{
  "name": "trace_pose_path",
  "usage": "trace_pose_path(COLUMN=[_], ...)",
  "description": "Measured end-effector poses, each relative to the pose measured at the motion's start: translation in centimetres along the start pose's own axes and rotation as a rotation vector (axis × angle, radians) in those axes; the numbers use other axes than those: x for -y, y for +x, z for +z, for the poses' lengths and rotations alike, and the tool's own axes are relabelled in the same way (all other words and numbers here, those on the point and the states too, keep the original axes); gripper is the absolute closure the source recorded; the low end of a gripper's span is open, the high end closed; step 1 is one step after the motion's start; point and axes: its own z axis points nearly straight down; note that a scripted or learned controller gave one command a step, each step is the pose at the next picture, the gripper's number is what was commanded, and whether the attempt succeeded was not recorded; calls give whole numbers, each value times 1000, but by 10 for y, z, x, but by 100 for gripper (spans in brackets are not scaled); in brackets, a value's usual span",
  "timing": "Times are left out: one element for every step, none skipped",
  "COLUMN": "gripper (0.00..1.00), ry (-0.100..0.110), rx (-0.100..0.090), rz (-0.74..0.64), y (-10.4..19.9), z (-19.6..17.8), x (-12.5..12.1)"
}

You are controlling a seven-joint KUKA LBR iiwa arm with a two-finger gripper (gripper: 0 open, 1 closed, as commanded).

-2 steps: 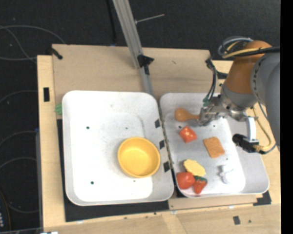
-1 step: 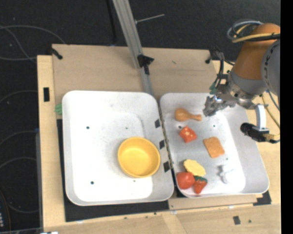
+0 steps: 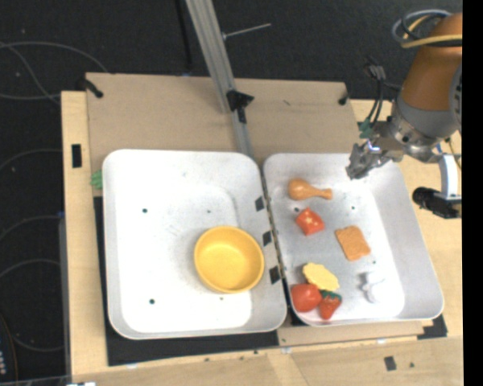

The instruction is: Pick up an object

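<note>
At the near edge of the right bin a red tomato and a small strawberry-like piece are seen touching each other, with a yellow ruffled piece resting just beyond them and a small pale object lying apart to the right. Farther in, an orange cracker-like slab and a red chunk are set well apart, and beyond them a drumstick-shaped toy is laid on its side. The scatter is judged to serve the task: each candidate is left room for fingers on both sides. In the left bin a yellow bowl is stood upright near the dividing edge. At the far right corner of the right bin the gripper is held above the floor, beside the drumstick-shaped toy but not touching it; nothing is seen between its fingers, and whether they are spread or closed cannot be told. The pick is judged not yet made.
</note>
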Motion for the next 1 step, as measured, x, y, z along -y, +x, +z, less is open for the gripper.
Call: trace_pose_path(gripper=[100], ry=[2], rx=[0], rz=[2], y=[51], z=[7], x=[0])
